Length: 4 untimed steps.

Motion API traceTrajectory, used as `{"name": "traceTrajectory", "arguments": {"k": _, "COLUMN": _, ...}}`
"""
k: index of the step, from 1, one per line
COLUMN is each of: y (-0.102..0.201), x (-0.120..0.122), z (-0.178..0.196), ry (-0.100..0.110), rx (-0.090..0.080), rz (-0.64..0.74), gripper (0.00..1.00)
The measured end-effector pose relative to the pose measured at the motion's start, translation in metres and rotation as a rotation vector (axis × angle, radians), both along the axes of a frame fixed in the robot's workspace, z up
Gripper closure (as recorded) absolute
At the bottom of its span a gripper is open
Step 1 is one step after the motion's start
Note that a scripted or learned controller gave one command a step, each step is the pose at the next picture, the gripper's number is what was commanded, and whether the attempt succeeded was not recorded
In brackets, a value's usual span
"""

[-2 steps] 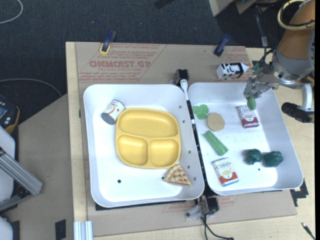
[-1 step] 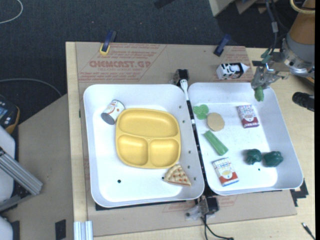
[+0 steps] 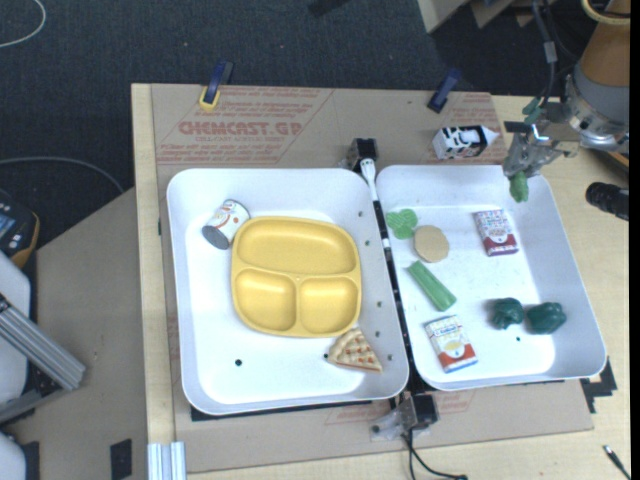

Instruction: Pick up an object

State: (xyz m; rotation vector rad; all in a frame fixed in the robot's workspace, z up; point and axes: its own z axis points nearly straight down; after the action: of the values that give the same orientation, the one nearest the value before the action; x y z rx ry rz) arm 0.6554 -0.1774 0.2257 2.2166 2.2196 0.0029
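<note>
Scanning left to right, bench (image 3: 300,118) with two white bins.
Left bin (image 3: 190,298): yellow divided tray (image 3: 296,274) in the middle, small can (image 3: 224,223) touching its far-left corner, waffle slice (image 3: 354,350) at its near-right corner.
Right bin (image 3: 570,268): green round piece (image 3: 402,223), tan disc (image 3: 432,243), green stick (image 3: 432,285), two red-white cartons (image 3: 450,341) (image 3: 495,232), two dark green lumps (image 3: 526,314).
Far edge: black-white cow toy (image 3: 464,140) on the bench, outside the bins.
Tool (image 3: 527,160): at the right bin's far-right corner, raised, closed around a small green object (image 3: 519,186) hanging from its tips.
Progress: pick looks mostly done, the object appears clear of the bin floor; left is holding it and lifting away.
Obstacles: nothing crowds the tool; nearest is the far carton, set apart from it.
</note>
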Motion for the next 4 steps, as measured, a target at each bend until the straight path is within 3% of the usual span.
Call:
{"name": "traceTrajectory", "arguments": {"k": 1, "y": 0.026, "x": -0.037, "z": 0.002, "ry": 0.008, "rx": 0.004, "rz": 0.0, "gripper": 1.0}}
{"name": "traceTrajectory", "arguments": {"k": 4, "y": 0.148, "x": -0.154, "z": -0.01, "ry": 0.011, "rx": 0.005, "rz": 0.002, "gripper": 1.0}}
